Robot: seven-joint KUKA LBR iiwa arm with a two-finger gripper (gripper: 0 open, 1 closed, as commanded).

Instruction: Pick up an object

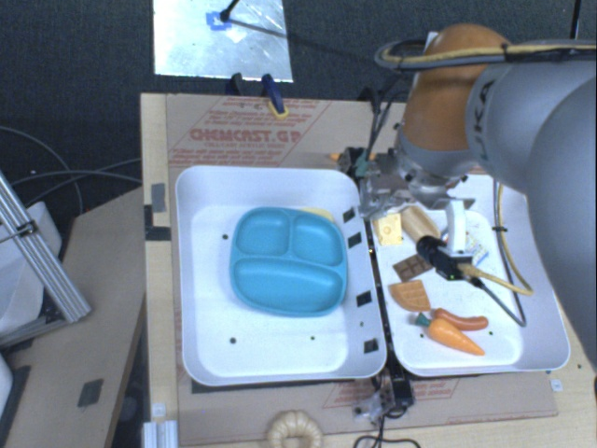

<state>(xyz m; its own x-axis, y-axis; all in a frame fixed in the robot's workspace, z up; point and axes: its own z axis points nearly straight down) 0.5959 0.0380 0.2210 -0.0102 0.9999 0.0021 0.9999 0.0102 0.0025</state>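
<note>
My gripper (384,197) hangs low over the far left corner of the right bin (536,339), under the grey arm with its orange band. Just below it lies a pale yellow cheese block (387,229), with a beige bread roll (420,222) beside that. Nearer the front are a brown chocolate piece (410,268), an orange toast-like slice (410,295) and a carrot (453,333). I see nothing held at the gripper.
The left bin (210,343) holds a blue divided plate (287,260), with a yellow thing (319,214) peeking out behind it. Both bins rest on cardboard (247,129). A blue clamp (273,96) and a shiny sheet (222,26) lie at the back.
</note>
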